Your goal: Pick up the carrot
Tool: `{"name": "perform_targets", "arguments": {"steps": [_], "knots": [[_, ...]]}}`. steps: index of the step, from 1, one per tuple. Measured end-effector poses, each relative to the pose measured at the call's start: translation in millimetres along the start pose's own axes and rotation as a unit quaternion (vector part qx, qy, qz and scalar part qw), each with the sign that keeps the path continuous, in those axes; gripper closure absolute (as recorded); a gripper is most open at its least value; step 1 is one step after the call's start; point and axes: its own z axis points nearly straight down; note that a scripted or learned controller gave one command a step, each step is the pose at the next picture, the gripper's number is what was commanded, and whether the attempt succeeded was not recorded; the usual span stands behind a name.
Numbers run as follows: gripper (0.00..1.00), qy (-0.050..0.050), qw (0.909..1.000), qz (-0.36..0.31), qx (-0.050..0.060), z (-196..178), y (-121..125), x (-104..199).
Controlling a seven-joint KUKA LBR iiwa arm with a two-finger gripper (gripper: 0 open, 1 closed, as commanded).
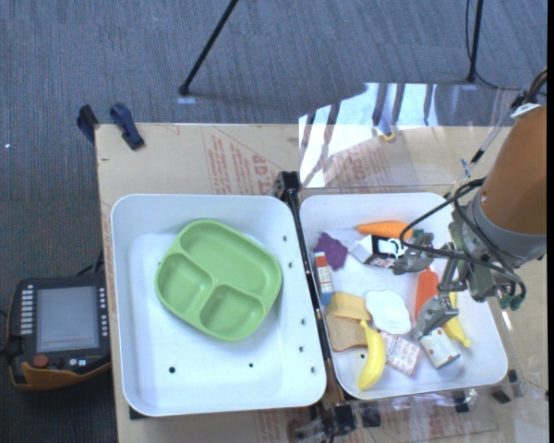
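- Carrot [384, 228] lies at far side of right bin [495, 358], amid toy food.
- Gripper [427, 289] hovers nearer, over an orange piece [426, 291]; jaws look spread, grasping nothing.
- Green plate [219, 280] in left bin [138, 377].

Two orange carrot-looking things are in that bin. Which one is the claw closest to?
The upright orange piece right beside the gripper. The other carrot lies sideways near the bin's back wall.

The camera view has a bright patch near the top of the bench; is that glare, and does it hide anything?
In the camera view, yes: a bright bluish-white reflection sits on a clear sheet behind the right bin, washing out the cardboard there. The carrot and green plate are evenly lit and legible. The gripper looks slightly soft, and small items around it blur together.
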Motion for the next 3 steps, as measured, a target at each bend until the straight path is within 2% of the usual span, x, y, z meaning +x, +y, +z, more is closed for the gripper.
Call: {"name": "perform_targets", "arguments": {"steps": [1,2,3], "knots": [[0.00,0.002,0.9927,0.121,0.000,80.3,28.4,-72.2],[0.00,-0.001,0.9992,0.039,0.000,115.7,-22.4,-97.8],[0.00,0.002,1.0000,0.007,-0.001,186.8,-54.4,-143.7]]}}
